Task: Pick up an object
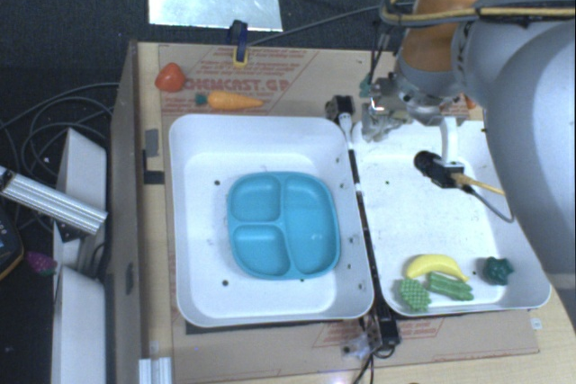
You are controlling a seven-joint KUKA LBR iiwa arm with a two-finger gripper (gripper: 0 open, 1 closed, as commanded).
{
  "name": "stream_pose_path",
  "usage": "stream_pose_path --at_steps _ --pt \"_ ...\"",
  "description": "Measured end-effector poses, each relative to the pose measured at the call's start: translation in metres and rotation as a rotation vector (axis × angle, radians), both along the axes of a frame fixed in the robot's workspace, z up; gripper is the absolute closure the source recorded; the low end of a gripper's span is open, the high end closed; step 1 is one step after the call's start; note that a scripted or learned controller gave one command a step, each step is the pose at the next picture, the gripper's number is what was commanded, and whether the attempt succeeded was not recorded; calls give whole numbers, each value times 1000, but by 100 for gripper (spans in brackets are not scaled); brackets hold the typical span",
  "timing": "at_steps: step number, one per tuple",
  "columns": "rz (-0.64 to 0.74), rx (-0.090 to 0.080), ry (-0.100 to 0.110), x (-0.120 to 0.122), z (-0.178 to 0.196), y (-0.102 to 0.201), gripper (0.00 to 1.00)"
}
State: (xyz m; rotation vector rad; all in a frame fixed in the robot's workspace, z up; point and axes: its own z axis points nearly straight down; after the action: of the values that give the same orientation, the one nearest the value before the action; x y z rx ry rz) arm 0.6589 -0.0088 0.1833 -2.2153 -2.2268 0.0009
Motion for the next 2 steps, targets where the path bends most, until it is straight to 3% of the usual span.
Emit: stream_pose_path --at_steps 1,2 --pt "-2 -1 -4 -15 50 -25 100" --pt "1 -1 -6 -15 60 -25 100"
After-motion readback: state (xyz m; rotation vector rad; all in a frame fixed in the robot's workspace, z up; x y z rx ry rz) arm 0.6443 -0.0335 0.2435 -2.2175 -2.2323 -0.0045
